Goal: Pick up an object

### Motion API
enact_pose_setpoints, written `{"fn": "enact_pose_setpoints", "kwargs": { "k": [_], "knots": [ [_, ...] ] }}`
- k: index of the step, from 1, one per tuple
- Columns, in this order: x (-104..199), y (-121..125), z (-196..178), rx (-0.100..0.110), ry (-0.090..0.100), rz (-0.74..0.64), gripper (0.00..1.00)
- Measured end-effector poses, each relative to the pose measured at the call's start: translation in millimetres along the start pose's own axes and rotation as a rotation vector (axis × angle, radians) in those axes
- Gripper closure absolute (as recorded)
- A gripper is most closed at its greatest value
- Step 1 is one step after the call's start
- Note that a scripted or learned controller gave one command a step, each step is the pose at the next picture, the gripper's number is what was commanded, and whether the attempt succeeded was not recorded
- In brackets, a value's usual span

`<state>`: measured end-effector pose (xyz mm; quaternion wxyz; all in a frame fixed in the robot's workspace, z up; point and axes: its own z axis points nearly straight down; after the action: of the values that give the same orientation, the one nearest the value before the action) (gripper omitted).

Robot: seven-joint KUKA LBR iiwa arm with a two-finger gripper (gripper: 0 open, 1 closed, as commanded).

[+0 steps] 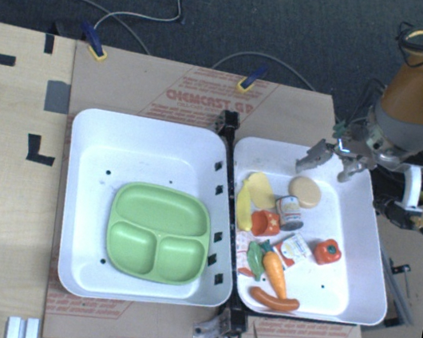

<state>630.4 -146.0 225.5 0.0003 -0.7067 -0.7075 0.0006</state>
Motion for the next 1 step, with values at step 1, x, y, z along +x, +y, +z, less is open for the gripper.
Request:
{"fn": "enact_pose_setpoints", "kwargs": {
  "k": [1],
  "knots": [
    [17.0, -28.3, 98.0, 0.003, 0.001, 0.001, 0.00]
  ]
}}
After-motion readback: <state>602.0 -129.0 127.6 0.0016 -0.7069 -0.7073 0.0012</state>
